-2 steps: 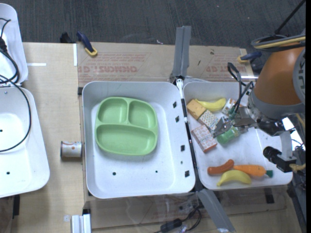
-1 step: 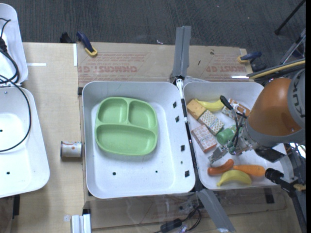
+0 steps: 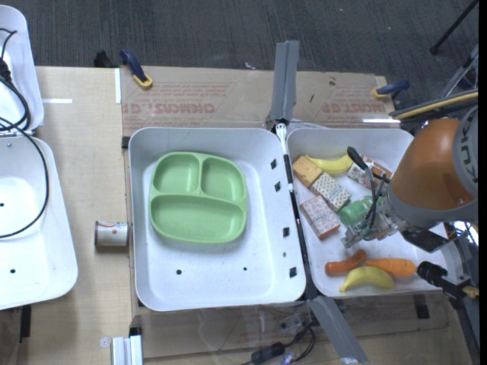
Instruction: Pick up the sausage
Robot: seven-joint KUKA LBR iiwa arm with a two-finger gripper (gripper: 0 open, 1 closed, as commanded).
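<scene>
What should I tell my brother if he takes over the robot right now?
Hand: low in the right bin, among the toys near the green thing. I cannot tell if it holds anything.
Sausage: lying in the right bin near the front, beside the carrot and just behind a banana. It looks untouched.
Left bin: has the green plate.
Done: the arm has reached into the right bin.
Left: move the hand to the sausage, grab it and lift it.
</scene>
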